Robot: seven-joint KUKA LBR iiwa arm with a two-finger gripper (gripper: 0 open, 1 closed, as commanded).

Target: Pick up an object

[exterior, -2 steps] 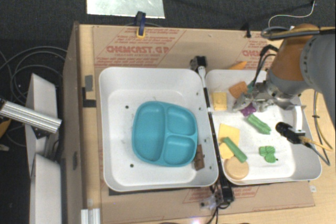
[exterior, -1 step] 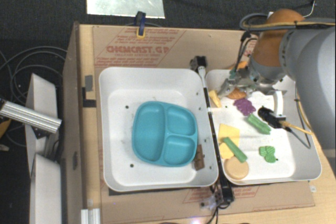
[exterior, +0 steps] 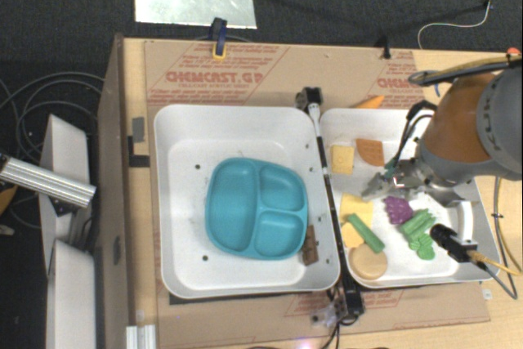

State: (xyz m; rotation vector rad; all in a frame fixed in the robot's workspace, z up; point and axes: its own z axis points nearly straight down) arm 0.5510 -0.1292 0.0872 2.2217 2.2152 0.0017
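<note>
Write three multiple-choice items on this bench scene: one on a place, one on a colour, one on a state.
1. Where does the divided plate lie?
A. left bin
B. right bin
C. on the floor

2. What colour is that plate?
A. red
B. teal
C. black

3. How does the plate sit?
A. upside down
B. standing on edge
C. flat, hollows facing up

Answers:
1 A, it rests in the left bin, apart from the toy food.
2 B, its whole surface is teal.
3 C, its three hollows show from above.

The gripper hangs over the right bin, near the purple grapes.
</note>
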